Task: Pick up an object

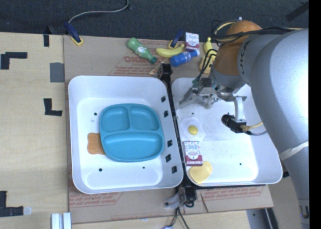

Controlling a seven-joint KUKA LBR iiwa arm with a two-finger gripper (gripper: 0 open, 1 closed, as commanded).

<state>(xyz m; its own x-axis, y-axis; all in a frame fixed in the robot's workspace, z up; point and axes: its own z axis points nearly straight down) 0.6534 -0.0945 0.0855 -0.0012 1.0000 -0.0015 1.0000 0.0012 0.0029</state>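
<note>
My gripper hangs over the far left part of the right bin. Its two metal fingers are spread open with nothing between them. Just in front of it on the bin floor lies a toy fried egg. Nearer the front lie a small red and white carton and a pale yellow piece. In the left bin a blue divided plate rests partly over an orange-brown slice.
Behind the bins on the cardboard lie a green bottle, a banana, a blue bottle and a small carton. The grey arm covers the right bin's far right side. A black divider separates the bins.
</note>
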